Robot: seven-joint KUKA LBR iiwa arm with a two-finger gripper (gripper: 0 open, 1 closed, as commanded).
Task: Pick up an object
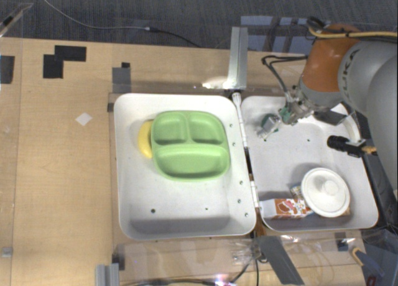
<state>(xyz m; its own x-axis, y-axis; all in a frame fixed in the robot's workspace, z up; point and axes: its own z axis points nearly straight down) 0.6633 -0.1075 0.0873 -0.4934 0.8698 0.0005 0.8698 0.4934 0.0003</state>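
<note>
Leftward, left bin (180, 219) holds green tray (188, 143), yellow item (144, 140); right bin (311, 226) holds white bowl (325, 192), packet (287, 207); gripper (268, 124) state unclear.

A grey arm (370, 73) with rounded casing, a broad orange band (323, 67) above the wrist, thin black cables (280, 70) looping beside it, and a small metallic gripper (273, 121) at its tip

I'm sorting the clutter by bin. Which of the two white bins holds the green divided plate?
The left bin holds the green divided plate, which partly covers a yellow object. The right bin has a white lidded bowl, a small packet and the end effector.
</note>
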